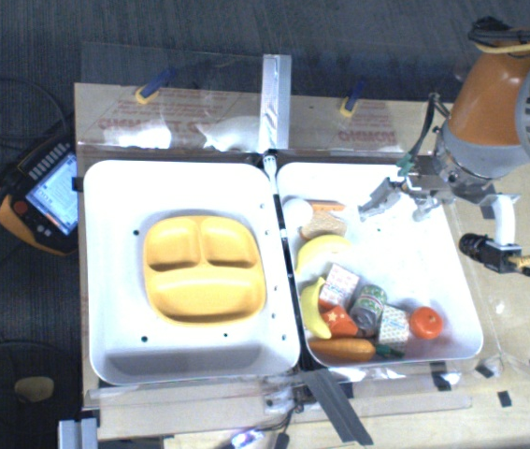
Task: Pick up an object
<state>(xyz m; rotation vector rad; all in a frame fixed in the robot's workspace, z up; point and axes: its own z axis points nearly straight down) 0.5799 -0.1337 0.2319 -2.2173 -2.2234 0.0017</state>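
My gripper (pixel 398 201) hangs open over the upper middle of the right bin (pixel 451 269), with nothing between its fingers. Below and to its left lies a pile of toy food: a yellow banana (pixel 315 314), a lemon-like yellow piece (pixel 323 247), a bread slice (pixel 324 222), a white egg (pixel 295 209), a small patterned box (pixel 339 285), a green-labelled can (pixel 369 307), a red tomato (pixel 425 322) and an orange carrot (pixel 341 349). The nearest piece, the bread slice, is a short way left of the fingers.
The left bin (pixel 115 335) holds a yellow divided tray (pixel 203 266). A metal divider (pixel 275 101) stands behind the bins. A handheld pendant (pixel 44 199) with cables lies on the floor at far left. The right bin's right half is bare white floor.
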